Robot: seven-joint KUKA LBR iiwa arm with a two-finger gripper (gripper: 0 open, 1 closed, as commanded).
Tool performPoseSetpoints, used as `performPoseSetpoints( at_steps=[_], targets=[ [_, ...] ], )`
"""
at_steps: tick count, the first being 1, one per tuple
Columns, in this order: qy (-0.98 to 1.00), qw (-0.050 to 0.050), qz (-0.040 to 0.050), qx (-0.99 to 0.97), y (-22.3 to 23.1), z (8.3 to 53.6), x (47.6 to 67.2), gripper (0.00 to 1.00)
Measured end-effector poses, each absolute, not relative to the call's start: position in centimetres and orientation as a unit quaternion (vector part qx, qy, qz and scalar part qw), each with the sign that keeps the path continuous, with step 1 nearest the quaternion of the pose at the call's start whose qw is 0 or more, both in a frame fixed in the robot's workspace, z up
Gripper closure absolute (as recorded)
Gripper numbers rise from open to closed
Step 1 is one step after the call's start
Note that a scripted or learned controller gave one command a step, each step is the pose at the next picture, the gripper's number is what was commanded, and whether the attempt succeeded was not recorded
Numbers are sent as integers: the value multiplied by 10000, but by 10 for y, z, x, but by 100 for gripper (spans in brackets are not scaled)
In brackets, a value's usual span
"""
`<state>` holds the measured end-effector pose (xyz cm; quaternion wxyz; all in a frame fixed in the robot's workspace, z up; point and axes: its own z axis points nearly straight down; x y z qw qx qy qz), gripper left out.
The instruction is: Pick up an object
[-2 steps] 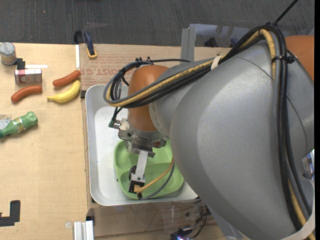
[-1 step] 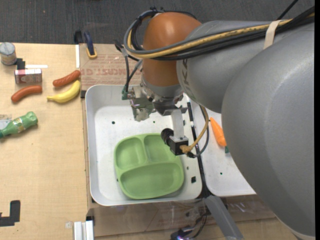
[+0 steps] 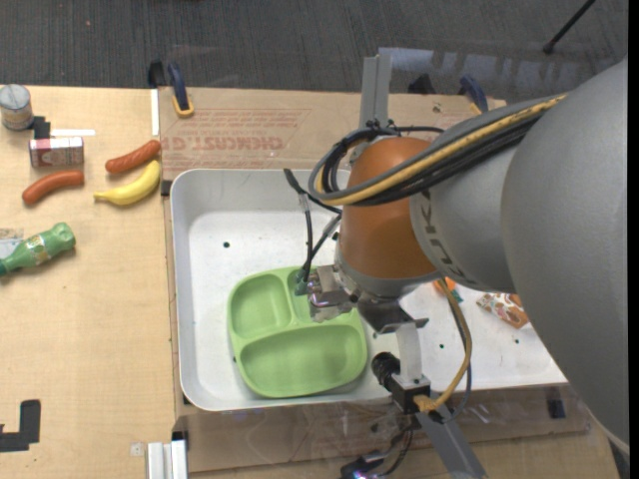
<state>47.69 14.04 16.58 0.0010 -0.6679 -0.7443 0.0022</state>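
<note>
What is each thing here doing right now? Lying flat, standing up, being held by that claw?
Green divided plate: lying flat, right way up, in the white bin.
Claw: low over the plate's upper right rim; grip hidden by the arm.
Banana: lying on the wooden bench.
Two sausages: lying beside the banana.
Green bottle: on its side.
Small can: standing upright.

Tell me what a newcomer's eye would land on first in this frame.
The big grey arm with its orange band looms from the right, over the white bin. Beneath it lies a green divided plate. On the bench at left sit a banana and two sausages.
</note>
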Motion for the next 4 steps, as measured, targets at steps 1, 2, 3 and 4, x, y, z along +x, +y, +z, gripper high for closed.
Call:
performPoseSetpoints(
  at_steps=[1,2,3,4],
  targets=[
    [-7347,3,20,-6784,195,224,527,100],
    [-7346,-3,17,-6785,197,242,554,100],
    [-7085,-10,-27,-7058,127,96,566,100],
    [-6278,-4,9,-7784,174,92,620,100]
  ],
)
